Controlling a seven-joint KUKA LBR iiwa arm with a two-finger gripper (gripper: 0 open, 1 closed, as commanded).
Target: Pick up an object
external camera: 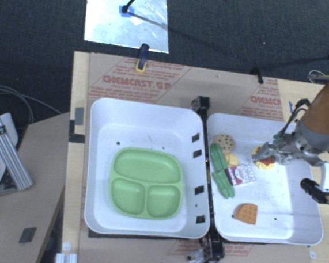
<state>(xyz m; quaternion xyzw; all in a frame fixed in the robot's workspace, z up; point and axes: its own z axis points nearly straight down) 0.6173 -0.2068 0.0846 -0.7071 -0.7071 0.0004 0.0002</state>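
A: What's the biggest thing on the bench?

B: The two white bins. The left bin (104, 122) holds a green divided tray (146, 182). The right bin (303, 225) is the landmark for the rest.

A: And the arm?

B: The arm (327, 112) comes over the right bin's right wall. Its gripper (264, 157) is low inside that bin, in the upper half.

A: Holding anything?

B: Its fingertips sit right at a small red and yellow toy (265, 162). Whether they grip it, I cannot tell.

A: What else lies in that bin?

B: Along its left wall, green pea pods (221, 171). Near its upper left corner, a cookie (224, 142). Mid-bin, a pink-and-white packet (242, 175). Toward the bottom wall, a waffle piece (246, 213).
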